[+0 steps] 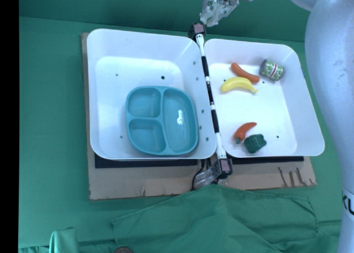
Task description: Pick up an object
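My gripper (210,18) hangs high above the far end of the divider between the two bins, with nothing between its fingers. In the right bin (293,52) lie a yellow banana (238,85), an orange-red sausage (244,72) just behind it, a small striped can (271,70) on its side at the far right, a red-orange chili pepper (244,131) and a green bell pepper (255,143) near the front. All of them sit well below and in front of the gripper.
The left bin (105,52) holds a teal divided plate (161,120). A black-and-white striped rod (209,88) runs between the bins. Green cloth (210,218) bunches up at the front. The grey arm (332,52) fills the right side.
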Available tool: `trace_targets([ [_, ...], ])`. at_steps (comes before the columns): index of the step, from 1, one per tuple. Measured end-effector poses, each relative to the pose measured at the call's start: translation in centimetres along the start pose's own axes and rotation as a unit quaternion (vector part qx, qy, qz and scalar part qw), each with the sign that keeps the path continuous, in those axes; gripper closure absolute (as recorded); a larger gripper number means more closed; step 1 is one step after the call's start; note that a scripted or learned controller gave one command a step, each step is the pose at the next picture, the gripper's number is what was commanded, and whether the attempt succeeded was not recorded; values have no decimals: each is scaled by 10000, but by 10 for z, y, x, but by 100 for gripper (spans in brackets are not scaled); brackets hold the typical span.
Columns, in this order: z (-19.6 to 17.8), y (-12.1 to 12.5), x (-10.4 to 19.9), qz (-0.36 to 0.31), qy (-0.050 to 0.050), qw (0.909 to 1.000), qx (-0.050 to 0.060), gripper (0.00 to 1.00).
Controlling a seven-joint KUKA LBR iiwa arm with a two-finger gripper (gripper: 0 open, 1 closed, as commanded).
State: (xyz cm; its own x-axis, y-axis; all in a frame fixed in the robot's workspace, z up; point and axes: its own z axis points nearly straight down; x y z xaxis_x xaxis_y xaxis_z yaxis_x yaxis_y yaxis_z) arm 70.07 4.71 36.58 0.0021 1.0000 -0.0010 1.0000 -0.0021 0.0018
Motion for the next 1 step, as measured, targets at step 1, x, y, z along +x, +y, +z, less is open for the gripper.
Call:
trace_targets([
  [1, 3, -31, 94, -2, 8, 10000, 4, 100],
])
